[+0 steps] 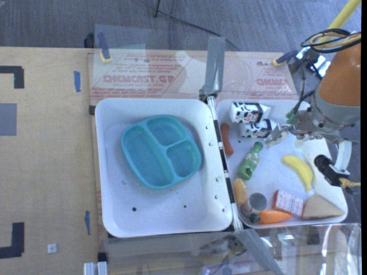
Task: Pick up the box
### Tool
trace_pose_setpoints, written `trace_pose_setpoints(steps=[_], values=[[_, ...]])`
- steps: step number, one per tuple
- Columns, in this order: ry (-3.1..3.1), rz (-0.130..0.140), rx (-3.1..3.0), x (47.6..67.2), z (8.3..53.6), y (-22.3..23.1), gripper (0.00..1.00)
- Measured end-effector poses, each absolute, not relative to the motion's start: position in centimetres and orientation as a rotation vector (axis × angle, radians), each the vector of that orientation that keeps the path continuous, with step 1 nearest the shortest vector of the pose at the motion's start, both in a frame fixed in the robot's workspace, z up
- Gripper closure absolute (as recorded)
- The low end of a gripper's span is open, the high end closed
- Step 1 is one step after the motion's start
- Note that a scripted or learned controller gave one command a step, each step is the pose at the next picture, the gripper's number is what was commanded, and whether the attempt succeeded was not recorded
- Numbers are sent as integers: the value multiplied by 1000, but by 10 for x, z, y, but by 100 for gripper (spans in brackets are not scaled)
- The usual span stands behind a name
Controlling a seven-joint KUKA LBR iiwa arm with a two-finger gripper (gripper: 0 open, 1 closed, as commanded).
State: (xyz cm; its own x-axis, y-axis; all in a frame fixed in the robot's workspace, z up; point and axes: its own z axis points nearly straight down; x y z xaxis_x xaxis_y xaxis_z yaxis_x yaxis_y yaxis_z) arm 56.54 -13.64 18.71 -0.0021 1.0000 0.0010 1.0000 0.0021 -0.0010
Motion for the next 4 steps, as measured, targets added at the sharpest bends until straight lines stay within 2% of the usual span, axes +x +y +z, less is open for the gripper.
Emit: trace_pose_setpoints(steps=[1, 2, 3, 4], values=[[-2278, -2, -2166, 510, 93, -118, 0], [-2190, -1, -2256, 641, 148, -143, 0], [-2107, 1, -2329, 628, 153, -130, 0], [-2112, 0, -2328, 629, 164, -129, 100]])
